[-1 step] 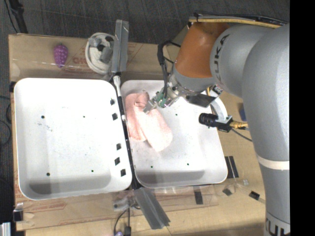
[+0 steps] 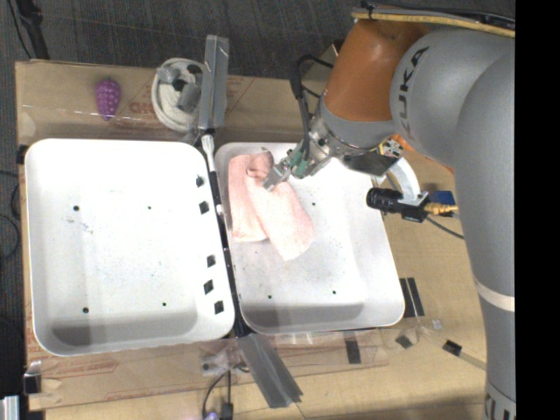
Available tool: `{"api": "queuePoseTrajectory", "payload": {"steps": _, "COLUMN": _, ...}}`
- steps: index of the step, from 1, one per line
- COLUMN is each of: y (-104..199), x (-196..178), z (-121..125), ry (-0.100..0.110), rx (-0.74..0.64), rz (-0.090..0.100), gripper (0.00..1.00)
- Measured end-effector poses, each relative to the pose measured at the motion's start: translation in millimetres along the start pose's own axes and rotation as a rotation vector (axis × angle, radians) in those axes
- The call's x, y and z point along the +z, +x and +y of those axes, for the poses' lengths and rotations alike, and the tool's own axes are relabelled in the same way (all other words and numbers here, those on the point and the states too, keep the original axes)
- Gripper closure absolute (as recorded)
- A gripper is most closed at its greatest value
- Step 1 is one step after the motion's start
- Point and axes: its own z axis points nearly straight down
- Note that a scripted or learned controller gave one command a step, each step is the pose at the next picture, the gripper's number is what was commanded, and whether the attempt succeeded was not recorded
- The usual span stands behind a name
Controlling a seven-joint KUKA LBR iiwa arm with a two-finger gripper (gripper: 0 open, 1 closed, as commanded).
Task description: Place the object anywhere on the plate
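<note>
A purple grape-like toy (image 2: 108,97) lay on the bench behind the left bin (image 2: 52,234). To the toy's right sat a coil of white cord (image 2: 173,94), beside an upright grey post (image 2: 213,81).

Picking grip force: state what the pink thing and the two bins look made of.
Pink thing: soft cloth, apparently; matte, folded and creased, lying limp in the right bin. Bins: probably rigid plastic; smooth white, slightly glossy, with rounded moulded corners and a raised rim, as on the left bin. The gripper is at the cloth's top edge.
</note>
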Motion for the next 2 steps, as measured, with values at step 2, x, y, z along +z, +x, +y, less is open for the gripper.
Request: {"api": "queuePoseTrajectory", "payload": {"steps": 2, "y": 76.6, "x": 2.0, "z": 60.6, "ry": 0.001, "rx": -0.809, "rz": 0.0, "gripper": 1.0}}
